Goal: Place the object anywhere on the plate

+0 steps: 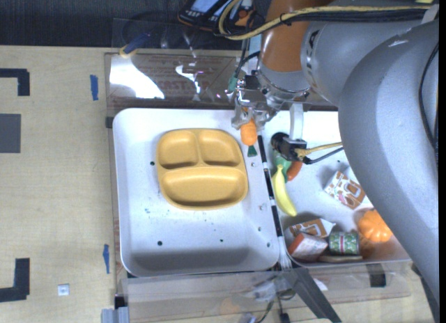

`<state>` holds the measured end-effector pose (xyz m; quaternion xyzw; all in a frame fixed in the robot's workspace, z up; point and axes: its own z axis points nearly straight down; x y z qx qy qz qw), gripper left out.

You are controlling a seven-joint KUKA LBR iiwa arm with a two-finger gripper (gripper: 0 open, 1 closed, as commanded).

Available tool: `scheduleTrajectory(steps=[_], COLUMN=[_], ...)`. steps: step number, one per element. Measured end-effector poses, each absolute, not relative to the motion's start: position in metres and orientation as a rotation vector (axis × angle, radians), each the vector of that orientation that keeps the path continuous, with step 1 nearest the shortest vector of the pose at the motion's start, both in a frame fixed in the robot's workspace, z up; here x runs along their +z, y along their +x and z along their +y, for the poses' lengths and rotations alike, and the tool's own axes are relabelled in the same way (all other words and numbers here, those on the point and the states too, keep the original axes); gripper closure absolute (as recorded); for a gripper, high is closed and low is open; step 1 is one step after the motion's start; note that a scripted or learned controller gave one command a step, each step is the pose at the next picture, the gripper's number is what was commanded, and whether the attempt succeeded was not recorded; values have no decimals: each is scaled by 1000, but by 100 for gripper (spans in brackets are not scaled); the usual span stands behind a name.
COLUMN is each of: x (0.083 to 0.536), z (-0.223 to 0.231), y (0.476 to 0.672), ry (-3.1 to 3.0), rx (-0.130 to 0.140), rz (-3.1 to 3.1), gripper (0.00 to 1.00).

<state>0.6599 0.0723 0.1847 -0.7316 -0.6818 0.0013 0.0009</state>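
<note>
Small orange carrot [248,134] pinched between fingers of gripper [248,124], hanging over left bin's [139,231] right rim, just beside yellow plate [202,168]. In right bin: banana [282,191], orange [374,225], cartons [345,189].

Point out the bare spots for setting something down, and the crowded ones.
All three compartments of the yellow plate are bare, as is the left bin's floor below it. The claw hangs with a carrot by the plate's upper right corner. The right bin is crowded: banana, packets, orange.
</note>
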Motion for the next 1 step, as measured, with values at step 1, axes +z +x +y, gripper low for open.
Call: scheduleTrajectory(steps=[1], x=[185], z=[90], y=[667], ry=[-1960], rx=[-1], rz=[-2457], gripper=[100])
